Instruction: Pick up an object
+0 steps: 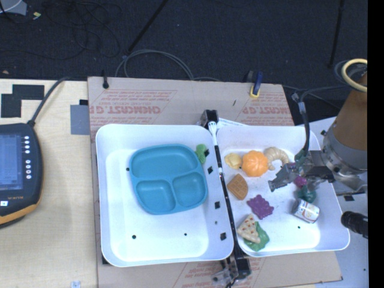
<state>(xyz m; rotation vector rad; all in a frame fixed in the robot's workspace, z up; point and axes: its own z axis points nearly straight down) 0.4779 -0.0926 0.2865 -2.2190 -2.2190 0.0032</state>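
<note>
Two bins: set side by side on the bench; the left bin (114, 233) bears a blue divided tray (168, 177) with a small green piece (201, 152) at its corner, the right bin (327, 236) holds the loose objects.
Objects in the right bin: an orange (255, 163), a pale yellow piece (233, 159), a curved beige piece (277, 155), a brown bread-like piece (238, 187), a purple grape bunch (260, 206), a sandwich wedge (252, 230), a small can (306, 210), a dark green item (307, 192).
Gripper (282, 180): seen low over the right bin, just right of the orange; its opening cannot be told, and nothing is seen held.
Likely target: judged to be the orange or the beige piece, both just beside the tool.
Handling: the orange is judged light, stiff, smooth and apt to roll; it is best taken across its widest middle. The can would be taken across its round sides.
</note>
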